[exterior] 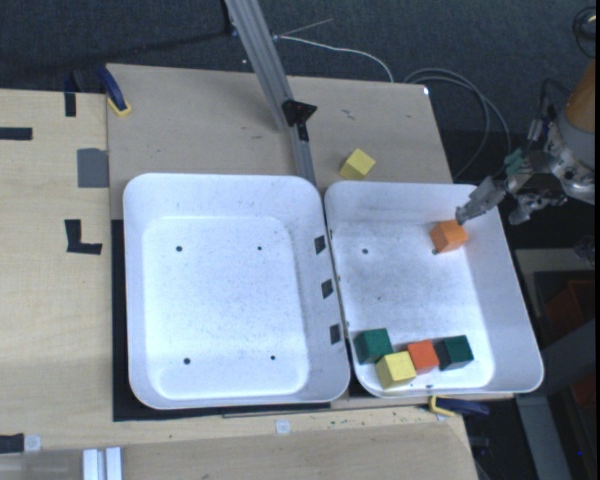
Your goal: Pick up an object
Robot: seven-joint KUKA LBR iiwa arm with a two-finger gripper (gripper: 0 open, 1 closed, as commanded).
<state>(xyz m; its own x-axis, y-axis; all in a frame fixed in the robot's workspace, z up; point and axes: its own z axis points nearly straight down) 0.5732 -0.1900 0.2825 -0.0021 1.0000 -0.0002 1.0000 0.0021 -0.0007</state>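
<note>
The orange block [448,235] sits in the right bin [400,288], up near the bin's top right corner, at about two o'clock from the bin's middle. The gripper [477,205] is just beside it, up and to the right, so the block lies at about seven o'clock from the gripper tip. The tip looks very close to the block's top edge, maybe touching it, but the block is not between the fingers as far as I can see. I cannot tell if the jaws are wide or narrow, because they are small and blurry here. The block looks like a little cube turned a bit, so it has no long side to line up with. The arm [565,158] comes in from three o'clock and slants down toward the bin, with the wrist out past the bin's right edge. I think the next move needs a small slide toward seven o'clock, so the tip sits right over the block. More blocks sit in a bunch [412,354] at the bin's bottom edge, at about five o'clock, well apart from the gripper. A yellow block [358,163] lies on the bench above the bins.
</note>
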